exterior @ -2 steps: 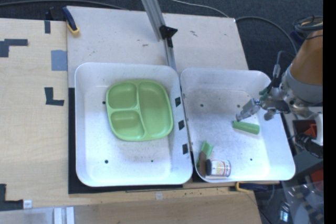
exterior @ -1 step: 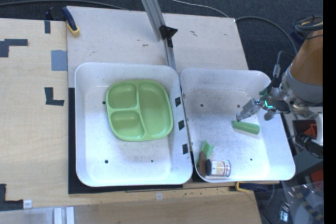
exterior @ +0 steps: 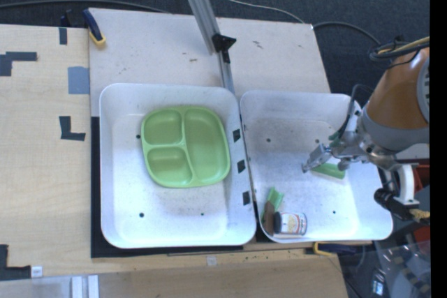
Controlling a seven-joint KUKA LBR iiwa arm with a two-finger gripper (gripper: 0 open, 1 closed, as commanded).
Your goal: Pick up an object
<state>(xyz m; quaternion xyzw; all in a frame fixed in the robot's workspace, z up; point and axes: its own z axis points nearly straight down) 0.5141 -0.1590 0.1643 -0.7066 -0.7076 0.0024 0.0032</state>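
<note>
The end effector (exterior: 316, 162) hangs low in the right bin (exterior: 293, 112), just at a small green block (exterior: 331, 170); I cannot tell its state. Judged from here, settle squarely over the block and grip before lifting, slowly

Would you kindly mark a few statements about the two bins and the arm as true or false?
1. The green divided plastic plate lies in the left white bin. True.
2. The small labelled jar stands upright in the left bin. False: it lies on its side in the right white bin, near the front edge.
3. The end effector is over the right bin. True.
4. The plate has a single compartment. False: it has three.
</note>
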